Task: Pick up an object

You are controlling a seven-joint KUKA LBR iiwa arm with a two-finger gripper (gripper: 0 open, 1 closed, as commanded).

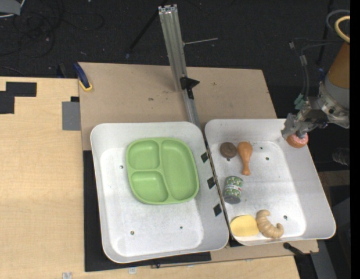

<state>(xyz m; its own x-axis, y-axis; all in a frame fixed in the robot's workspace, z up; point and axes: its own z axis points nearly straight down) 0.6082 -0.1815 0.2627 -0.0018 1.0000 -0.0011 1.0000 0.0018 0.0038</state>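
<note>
Gripper (297, 133) sits over the right bin's (310, 179) far right corner, fingers closed on a small orange-red object (297, 139), held at the rim. In that bin: brown lump (228, 150), drumstick (245, 156), green can (233, 189), yellow piece (244, 226), croissant (269, 224). Green tray (162, 171) lies in the left bin (110, 214).

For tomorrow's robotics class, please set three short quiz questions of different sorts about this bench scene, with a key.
1. True or false: the green divided plate lies in the left bin.
2. Which lies nearest the yellow piece? A) croissant B) drumstick C) brown lump
3. Fill in: the claw is over the right bin's far ____ corner.

Key: 1 true; 2 A; 3 right.
</note>
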